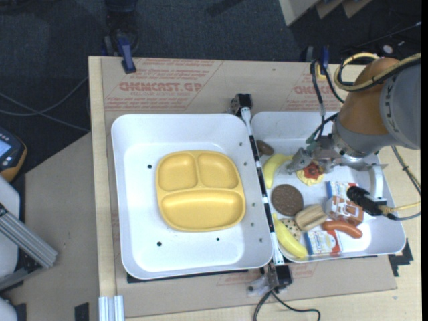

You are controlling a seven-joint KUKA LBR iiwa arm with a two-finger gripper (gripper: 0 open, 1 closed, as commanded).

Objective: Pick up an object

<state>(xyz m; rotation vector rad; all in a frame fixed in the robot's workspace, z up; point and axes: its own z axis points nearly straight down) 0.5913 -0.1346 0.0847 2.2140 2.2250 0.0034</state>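
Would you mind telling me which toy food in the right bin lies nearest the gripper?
The small red-and-yellow toy piece, right under the gripper; the round brown patty, yellow banana and red sausage lie nearer the front.

Left bin (134, 179) holds the divided plate (199, 190), dead centre. Right bin (287, 122) is crowded: round patty (287, 198) by the divider, bun (309, 217) and sausage (342, 229) to its right, banana (290, 238) along the near edge, claw (309, 163) above.
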